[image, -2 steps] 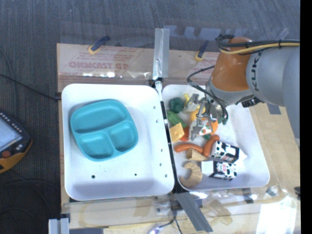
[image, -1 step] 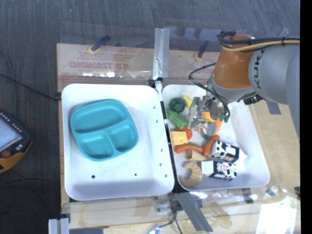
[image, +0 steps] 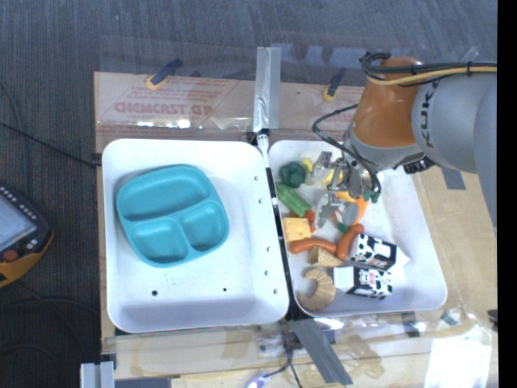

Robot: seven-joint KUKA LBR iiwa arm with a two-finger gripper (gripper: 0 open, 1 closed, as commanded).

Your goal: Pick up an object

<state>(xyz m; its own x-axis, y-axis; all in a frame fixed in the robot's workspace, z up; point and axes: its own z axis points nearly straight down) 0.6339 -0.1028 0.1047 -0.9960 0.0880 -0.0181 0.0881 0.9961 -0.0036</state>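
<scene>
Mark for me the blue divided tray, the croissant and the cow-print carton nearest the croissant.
blue divided tray [image: 171,214]: camera view, on the ridge between its compartments.
croissant [image: 317,288]: camera view, middle of its curved body.
cow-print carton [image: 365,280]: camera view, on its spotted side face.

A teal divided tray [image: 171,213] with three compartments lies in the left white bin [image: 129,305], set toward its upper left and turned at a slight angle. The right white bin [image: 428,281] touches it along a shared middle edge. Both bins rest on a brown cardboard sheet [image: 186,107] printed with faded red lettering, which covers the worktop [image: 477,241]. Two clamps with yellow and blue handles [image: 164,73] [image: 332,86] sit at the cardboard's far edge. A strip of silver tape [image: 266,83] runs up from between the bins. At the left edge lies a black and orange handheld device [image: 18,234] on the dark carpet floor [image: 121,14].
</scene>
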